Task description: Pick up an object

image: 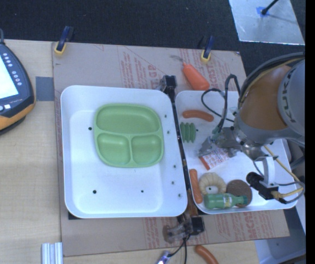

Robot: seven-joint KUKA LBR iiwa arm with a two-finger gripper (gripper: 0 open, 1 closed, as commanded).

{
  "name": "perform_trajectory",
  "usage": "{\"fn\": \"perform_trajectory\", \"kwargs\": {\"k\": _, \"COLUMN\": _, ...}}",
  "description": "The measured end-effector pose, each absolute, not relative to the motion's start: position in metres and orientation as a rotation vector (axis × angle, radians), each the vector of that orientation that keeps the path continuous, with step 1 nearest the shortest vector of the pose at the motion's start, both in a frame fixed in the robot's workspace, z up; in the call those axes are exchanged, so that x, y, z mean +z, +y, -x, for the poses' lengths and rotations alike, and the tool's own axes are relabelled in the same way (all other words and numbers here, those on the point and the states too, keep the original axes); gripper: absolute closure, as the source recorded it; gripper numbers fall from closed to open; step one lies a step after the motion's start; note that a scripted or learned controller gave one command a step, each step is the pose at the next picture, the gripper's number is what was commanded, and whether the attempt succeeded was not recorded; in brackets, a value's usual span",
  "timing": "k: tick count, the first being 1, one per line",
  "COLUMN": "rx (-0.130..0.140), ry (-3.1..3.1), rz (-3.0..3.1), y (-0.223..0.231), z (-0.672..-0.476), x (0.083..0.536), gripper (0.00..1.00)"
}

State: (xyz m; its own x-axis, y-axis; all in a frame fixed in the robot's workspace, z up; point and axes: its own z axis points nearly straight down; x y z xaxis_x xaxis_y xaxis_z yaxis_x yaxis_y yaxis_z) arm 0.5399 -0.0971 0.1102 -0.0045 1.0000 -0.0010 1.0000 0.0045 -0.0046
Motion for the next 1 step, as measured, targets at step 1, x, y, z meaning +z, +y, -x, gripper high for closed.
{"fn": "perform_trajectory", "kwargs": {"k": 1, "rx": 0.009, "ry": -2.230, "rz": 2.210, "y": -0.0981, "z": -0.5405, "x": 0.1206, "gripper": 1.00}}
